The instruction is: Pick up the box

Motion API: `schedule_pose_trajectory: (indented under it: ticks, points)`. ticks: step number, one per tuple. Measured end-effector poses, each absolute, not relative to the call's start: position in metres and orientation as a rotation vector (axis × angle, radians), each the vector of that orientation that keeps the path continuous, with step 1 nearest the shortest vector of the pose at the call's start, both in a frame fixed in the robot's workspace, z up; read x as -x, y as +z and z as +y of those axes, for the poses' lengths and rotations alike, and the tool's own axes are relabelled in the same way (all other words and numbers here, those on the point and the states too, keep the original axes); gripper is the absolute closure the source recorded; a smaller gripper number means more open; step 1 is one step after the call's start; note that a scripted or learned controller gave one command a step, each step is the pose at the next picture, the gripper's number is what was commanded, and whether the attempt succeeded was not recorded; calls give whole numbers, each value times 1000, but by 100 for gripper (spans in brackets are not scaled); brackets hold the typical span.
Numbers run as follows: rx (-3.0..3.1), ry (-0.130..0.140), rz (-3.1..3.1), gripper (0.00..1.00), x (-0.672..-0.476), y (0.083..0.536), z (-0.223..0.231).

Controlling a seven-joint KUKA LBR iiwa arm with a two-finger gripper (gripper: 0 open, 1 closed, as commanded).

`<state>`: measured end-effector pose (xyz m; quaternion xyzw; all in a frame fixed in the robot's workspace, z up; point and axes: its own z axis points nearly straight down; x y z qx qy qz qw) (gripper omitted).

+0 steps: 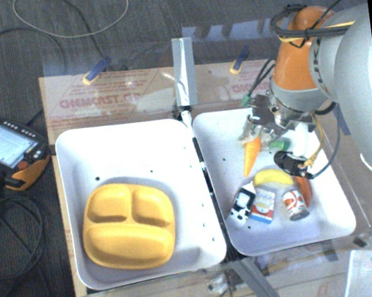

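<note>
The box (265,205) is a small white carton with blue and red print. It lies flat near the front of the right bin (332,227), between a black-and-white toy (243,206) and a can (294,205). My gripper (256,127) hangs over the back of the same bin, well behind the box and apart from it. It sits just above the thick end of an orange carrot (250,157). Nothing of the box is between it.
A yellow banana (272,177) lies just behind the box, with a red item (305,190) to its right and a green piece (278,144) by the gripper. A yellow divided tray (129,223) sits in the left bin (71,153). A black cable loops near the wrist.
</note>
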<state>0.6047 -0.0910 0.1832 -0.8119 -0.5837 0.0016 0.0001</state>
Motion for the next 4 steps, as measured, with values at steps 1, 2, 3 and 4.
schedule_pose_trajectory:
  ticks: [1,2,3,4]
  points:
    - [2627,7,-1724,100,-545,183,-92]
    - [2410,5,-2014,100,-557,180,-106]
    - [2382,5,-2046,100,-534,183,-89]
    - [2535,4,-1849,100,-483,176,-93]
